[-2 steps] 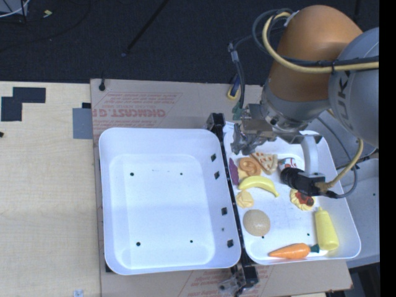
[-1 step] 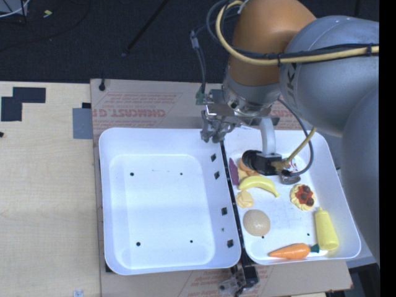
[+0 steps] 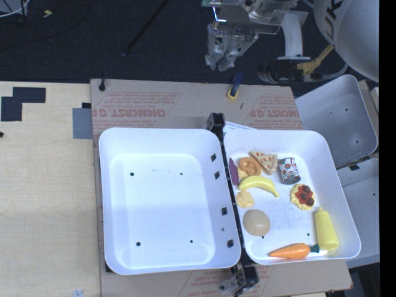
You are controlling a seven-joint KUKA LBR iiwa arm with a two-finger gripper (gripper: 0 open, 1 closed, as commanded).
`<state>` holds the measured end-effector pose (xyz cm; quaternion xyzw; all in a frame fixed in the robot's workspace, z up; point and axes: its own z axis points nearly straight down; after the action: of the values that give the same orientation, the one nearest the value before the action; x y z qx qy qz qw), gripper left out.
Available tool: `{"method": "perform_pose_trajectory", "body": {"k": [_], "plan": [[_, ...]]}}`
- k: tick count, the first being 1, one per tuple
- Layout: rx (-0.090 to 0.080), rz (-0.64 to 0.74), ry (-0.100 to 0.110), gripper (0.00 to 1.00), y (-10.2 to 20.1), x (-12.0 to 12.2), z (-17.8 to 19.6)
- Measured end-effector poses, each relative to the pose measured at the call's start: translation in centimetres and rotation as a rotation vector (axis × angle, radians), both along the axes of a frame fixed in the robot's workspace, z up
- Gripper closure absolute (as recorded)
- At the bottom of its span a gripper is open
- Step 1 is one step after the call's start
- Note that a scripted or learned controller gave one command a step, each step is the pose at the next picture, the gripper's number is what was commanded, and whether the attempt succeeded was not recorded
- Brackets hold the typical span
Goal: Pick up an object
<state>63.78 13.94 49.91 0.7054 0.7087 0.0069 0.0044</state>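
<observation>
While my gripper (image 3: 224, 59) hangs high above the far edge of the bench, I cannot tell its state. The objects lie in the right bin (image 3: 334, 166): a banana (image 3: 260, 185), a carrot (image 3: 289, 250), a small can (image 3: 288, 170) and a yellow bottle (image 3: 325, 229).

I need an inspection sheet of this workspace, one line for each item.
Surface: brown board bearing the left bin and the right bin, side by side.
Job's things: in the right bin, banana, carrot, yellow bottle, small can, pretzel, sandwich wedge, round bun.
Clutter: small blue and yellow item on the board.
Hand: the hand hangs above the board's far edge, away from the bins; nothing seen in it.
Cables: thin cables on the dark floor.
Surroundings: grey metal tray at the right.
</observation>
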Motion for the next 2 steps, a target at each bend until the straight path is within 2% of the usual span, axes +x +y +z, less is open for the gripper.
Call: {"method": "perform_pose_trajectory", "body": {"k": [1, 2], "plan": [[-0.004, -0.003, 0.015, 1.00, -1.2, -1.3, 4.2], [-0.005, -0.009, 0.021, 1.00, -6.9, -3.7, 3.9]]}}
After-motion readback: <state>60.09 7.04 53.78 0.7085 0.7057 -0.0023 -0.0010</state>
